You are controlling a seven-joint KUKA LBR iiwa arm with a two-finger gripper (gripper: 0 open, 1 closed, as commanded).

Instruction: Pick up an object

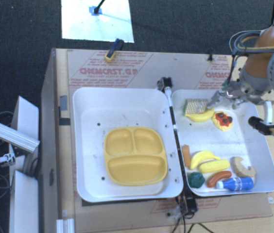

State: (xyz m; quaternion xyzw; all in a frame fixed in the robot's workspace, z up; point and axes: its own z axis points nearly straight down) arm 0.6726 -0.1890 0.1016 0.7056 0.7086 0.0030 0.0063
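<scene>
- The counter [127, 64] carries two white bins side by side; the left bin [86, 130] holds a yellow divided tray [136, 155], the right bin [258, 144] holds all the small toy food, so a pick has to come from the right one
- The arm [268, 57] hangs over the right bin's far corner, and its gripper [220, 97] sits low near the far rim; whether it is spread or pressed together cannot be told from here, and nothing shows between its tips
- Nearest things are the banana [198, 116], touching a speckled sponge-like block [195, 105], with a red and yellow toy [223, 120] just beside; a descent here could catch two at once or nudge one against the wall
- The banana's curved, smooth back could likely slip out of a pinch across it
- The near-end cluster, a second banana [202, 158], corn [214, 166], sausage [218, 177], blue bottle [235, 183] and green piece [196, 179], lies packed tight, so a grab there risks jamming between neighbours
- The gripper works close to the bin rim, so a strike on the wall is possible
</scene>
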